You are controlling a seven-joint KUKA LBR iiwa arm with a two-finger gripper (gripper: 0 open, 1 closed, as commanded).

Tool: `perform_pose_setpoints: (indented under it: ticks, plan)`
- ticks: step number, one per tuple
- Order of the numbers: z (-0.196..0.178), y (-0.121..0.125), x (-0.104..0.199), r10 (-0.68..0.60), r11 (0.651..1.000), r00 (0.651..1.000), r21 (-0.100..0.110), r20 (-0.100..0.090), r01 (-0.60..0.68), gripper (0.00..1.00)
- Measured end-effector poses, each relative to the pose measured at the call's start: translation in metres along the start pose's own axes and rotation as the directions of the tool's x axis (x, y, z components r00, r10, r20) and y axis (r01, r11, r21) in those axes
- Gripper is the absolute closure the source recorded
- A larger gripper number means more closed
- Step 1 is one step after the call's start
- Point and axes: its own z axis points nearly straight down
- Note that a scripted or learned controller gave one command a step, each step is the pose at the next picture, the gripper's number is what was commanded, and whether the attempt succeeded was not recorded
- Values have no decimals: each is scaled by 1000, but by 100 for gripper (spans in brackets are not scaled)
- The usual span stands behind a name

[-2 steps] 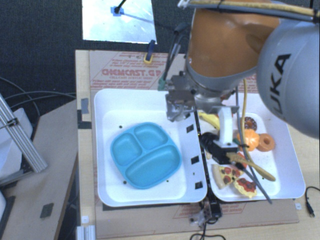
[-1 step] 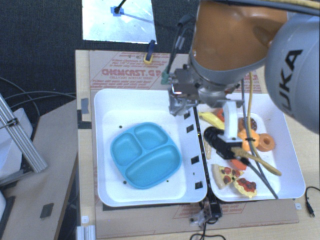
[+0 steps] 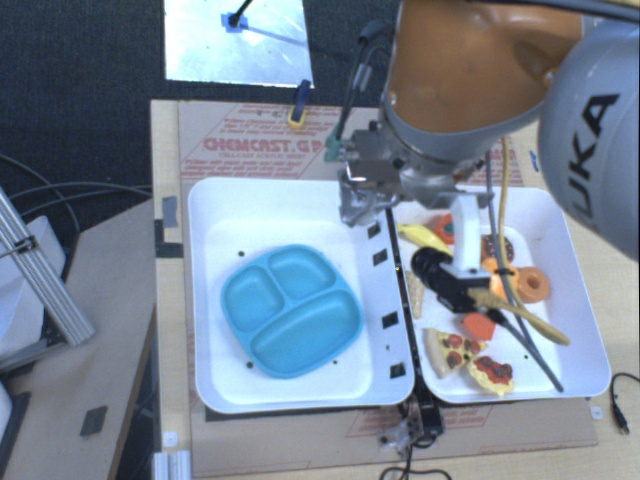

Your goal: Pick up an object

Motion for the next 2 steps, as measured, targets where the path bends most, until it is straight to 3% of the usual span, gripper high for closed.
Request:
perform_pose_setpoints:
  ticks: [1,2]
  plan:
    - [-34,14,72,7,1000,1000,2,-2,-7,100]
    - [130,93,63,19,1000,1000,16,8,-19,100]
